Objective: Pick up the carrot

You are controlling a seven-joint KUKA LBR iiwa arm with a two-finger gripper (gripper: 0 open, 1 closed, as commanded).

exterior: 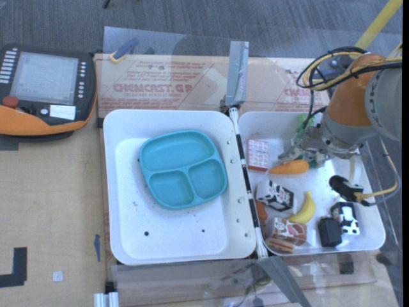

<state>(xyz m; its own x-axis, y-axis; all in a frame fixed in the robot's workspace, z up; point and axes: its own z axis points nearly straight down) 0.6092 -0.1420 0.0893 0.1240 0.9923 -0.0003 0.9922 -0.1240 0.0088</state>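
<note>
- Orange and tapering, the carrot (pixel 289 167) lies in the right bin (pixel 377 226), in its upper middle part, on the white floor.
- The gripper (pixel 308 151) hangs right over the carrot's thick end, just above and to the right of it; I can't tell from here whether it touches.
- The carrot isn't between the fingers as far as I can see, and whether the gripper is spread or closed I cannot tell; the wrist hides it.
- The carrot's long axis runs nearly left to right across the view, tilted a little so the right end sits higher.
- Its thin tip points left, toward the wall between the bins; the blunt end points right, under the arm (pixel 364 104).
- A red-and-white packet (pixel 258 154) lies just left of the tip, near but apart.
- Below the carrot sit a black-and-white box (pixel 276 196) and a banana (pixel 303 208), both well clear of it.
- The left bin (pixel 121 171) holds a blue tray (pixel 183 169).
</note>
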